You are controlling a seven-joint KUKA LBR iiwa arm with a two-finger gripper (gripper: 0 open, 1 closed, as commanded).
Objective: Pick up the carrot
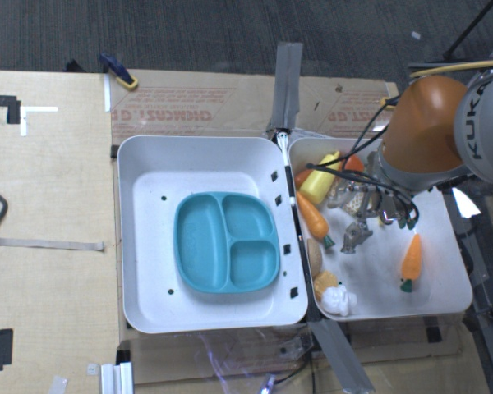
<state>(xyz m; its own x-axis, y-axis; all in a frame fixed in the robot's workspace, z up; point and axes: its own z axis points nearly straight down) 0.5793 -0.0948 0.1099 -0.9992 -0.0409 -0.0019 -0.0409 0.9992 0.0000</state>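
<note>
Camera view: tan bench [49,179], two white bins. Left bin [140,302] holds a teal divided plate [228,241]. Right bin [444,298]: one carrot [313,217] by the left wall, another carrot [411,261] lying free to the right. Gripper [355,235] hovers between them, nothing in it, fingers' state unreadable. Step: approach. Next: pick one, align, descend.

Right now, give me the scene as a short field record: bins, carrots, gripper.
left bin: holds a blue divided plate
right bin: holds toy food
carrot by divider: lies along the right bin's left wall
carrot near right side: lies alone, apart from the gripper
gripper: hangs over the right bin between the two carrots, nothing seen held
</note>
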